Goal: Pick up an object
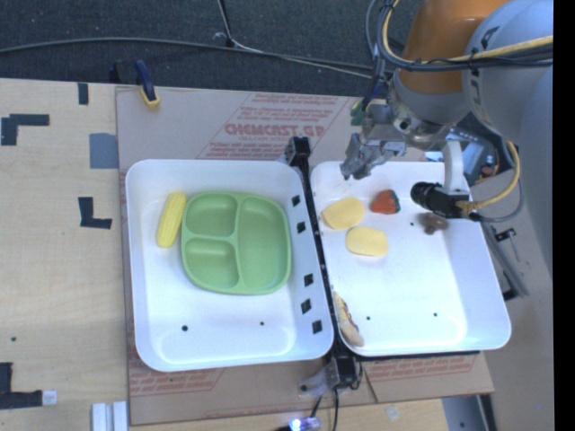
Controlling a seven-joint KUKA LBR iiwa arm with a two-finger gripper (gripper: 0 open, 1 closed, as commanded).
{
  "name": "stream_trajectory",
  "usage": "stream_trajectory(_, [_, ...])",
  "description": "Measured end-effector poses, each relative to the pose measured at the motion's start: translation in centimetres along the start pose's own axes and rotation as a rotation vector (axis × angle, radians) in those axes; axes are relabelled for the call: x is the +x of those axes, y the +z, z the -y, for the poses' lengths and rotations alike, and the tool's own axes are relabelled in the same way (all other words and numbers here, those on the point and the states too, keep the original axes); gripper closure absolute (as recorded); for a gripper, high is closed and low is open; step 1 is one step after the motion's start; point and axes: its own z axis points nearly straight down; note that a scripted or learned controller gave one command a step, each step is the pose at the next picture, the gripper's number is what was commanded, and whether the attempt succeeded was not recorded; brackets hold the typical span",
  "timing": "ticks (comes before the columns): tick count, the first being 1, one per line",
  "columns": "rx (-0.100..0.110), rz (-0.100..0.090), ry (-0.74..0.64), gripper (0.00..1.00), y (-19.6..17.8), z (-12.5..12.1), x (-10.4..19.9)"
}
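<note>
The end effector (352,171) hangs over the far left corner of the right bin (422,285), close to the far rim and to the wall shared with the left bin (225,326); whether it is apart or together cannot be told, and nothing shows clamped in it. Just in front of it lies a yellow piece (343,213), with a second yellow piece (367,241) touching or nearly touching its near side, and a red piece (384,202) just beside the first, to the right. A small brown bit (435,224) sits farther right. The near half of this bin's floor is bare, apart from a pale scrap (348,323) pressed against the left wall by the near corner. In the left bin a green divided plate (237,242) takes up the middle, and a yellow corn cob (170,219) lies along its left edge, between plate and bin wall. Both bins rest on a cardboard sheet (269,119) on the counter (54,241).
</note>
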Motion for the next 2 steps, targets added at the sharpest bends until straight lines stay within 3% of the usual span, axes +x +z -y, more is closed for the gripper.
stream_trajectory(2, [-0.001,0.0,0.0,1.0,3.1,-2.8,10.0])
